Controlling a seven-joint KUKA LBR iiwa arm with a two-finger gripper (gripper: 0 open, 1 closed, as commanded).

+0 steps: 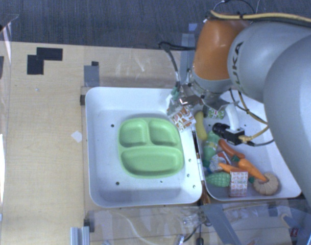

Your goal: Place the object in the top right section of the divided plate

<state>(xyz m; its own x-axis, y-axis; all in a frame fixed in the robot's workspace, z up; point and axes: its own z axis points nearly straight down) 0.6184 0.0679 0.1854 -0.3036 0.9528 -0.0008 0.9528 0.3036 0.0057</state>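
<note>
Carton (183,118) sits clamped in your pincer (182,111) over left bin's (94,152) right rim; carry phase — next swing leftward above green plate's (150,148) top right section (163,131).

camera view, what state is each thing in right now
green divided plate: flat in the left bin, all three sections bare
claw: above the left bin's top right corner, a small patterned box right at it; grip unclear
carrots: lying in the right bin
small box with red print: upright in the right bin
</note>
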